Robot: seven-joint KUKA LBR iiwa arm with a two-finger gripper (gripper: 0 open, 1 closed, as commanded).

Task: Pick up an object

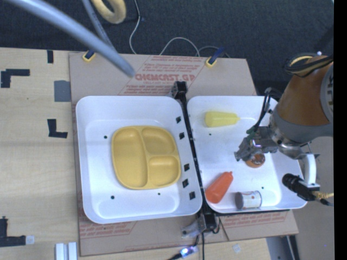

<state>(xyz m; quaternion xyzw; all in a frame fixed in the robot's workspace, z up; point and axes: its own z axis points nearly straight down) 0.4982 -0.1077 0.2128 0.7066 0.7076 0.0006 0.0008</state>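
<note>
My end effector (250, 151) hangs low in the right bin (271, 104), just above a small brown object (255, 160); its grip state I cannot tell. Best descent: straight, centred, closing only once astride it.

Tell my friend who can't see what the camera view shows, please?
A grey and orange robot arm reaches from the right, its tool low over a small round brown thing in the right white bin. That bin also has a yellow corn, an orange carrot and a small can. The left bin has a yellow divided plate.
</note>
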